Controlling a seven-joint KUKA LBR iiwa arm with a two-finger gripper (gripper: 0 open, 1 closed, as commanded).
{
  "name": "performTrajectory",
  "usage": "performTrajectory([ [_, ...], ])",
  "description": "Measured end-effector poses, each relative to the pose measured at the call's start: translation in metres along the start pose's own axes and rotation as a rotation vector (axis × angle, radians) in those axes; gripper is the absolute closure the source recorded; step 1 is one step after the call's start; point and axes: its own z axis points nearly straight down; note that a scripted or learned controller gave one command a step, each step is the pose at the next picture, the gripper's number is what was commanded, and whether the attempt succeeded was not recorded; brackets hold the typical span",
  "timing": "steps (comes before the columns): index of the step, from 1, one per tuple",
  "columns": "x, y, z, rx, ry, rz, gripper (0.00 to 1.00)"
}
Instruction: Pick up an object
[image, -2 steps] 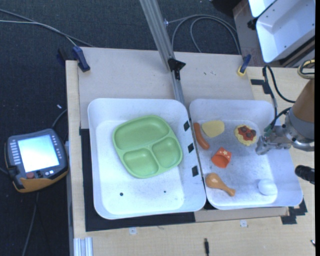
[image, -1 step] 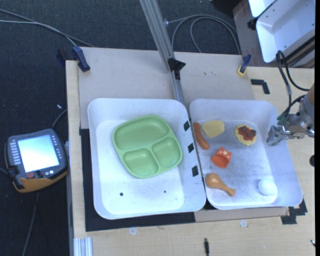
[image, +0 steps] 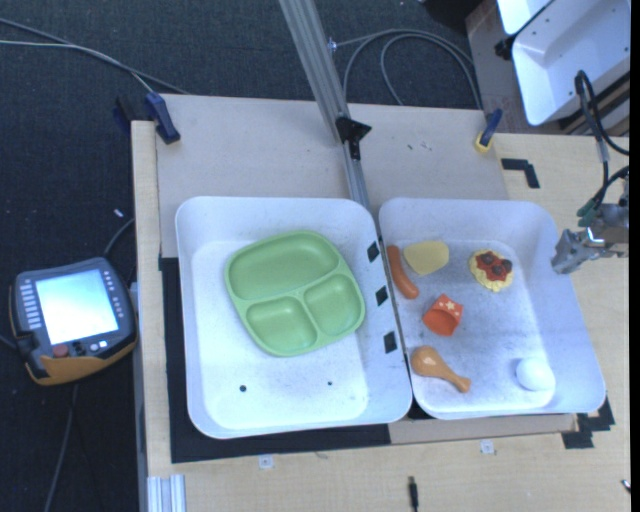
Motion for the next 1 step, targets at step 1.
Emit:
performTrajectory([
  [1, 0.0542, 0.0151, -0.0079, 0.002, 0.003, -0.005, 1.0],
])
